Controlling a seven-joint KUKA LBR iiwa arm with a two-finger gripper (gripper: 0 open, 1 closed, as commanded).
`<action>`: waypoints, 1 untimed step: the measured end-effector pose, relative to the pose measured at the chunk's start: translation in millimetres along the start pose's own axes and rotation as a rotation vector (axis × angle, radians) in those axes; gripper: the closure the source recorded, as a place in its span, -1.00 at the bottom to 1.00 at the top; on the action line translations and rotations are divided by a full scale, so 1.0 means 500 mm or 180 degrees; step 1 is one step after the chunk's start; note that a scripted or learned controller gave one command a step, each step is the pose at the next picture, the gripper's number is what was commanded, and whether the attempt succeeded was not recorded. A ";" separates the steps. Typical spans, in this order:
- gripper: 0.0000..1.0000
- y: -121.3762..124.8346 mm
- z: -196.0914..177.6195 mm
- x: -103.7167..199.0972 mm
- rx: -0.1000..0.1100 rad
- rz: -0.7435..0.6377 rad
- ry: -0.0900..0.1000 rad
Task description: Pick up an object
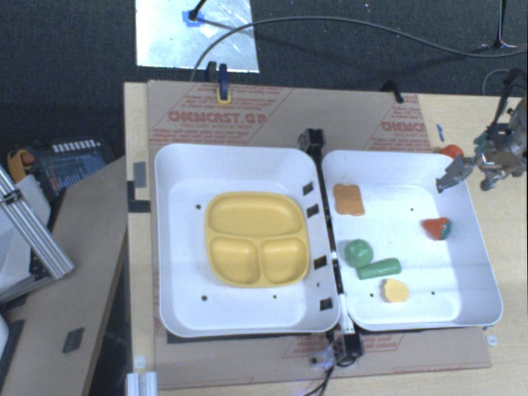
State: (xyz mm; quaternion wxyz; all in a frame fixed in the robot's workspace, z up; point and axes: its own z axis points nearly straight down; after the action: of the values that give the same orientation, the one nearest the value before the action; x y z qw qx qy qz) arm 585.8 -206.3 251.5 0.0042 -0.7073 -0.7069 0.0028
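Camera view: open, empty gripper point(468, 179) hangs over the right bin's point(462, 304) far corner, red-green toy point(436, 228) just below-left.

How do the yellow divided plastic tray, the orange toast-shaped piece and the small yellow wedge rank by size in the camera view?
1. Yellow divided plastic tray, clearly largest.
2. Orange toast-shaped piece.
3. Small yellow wedge, slightly smaller.

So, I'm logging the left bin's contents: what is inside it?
The left bin holds one yellow divided tray with three compartments, nothing visible in any of them. Whatever lies beneath the tray is covered.
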 end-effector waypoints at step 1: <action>-1.00 0.005 -0.015 0.002 -0.0038 -0.0012 -0.0009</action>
State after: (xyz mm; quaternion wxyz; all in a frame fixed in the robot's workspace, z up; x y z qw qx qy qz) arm 588.3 -205.4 258.7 -0.0011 -0.7060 -0.7082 -0.0004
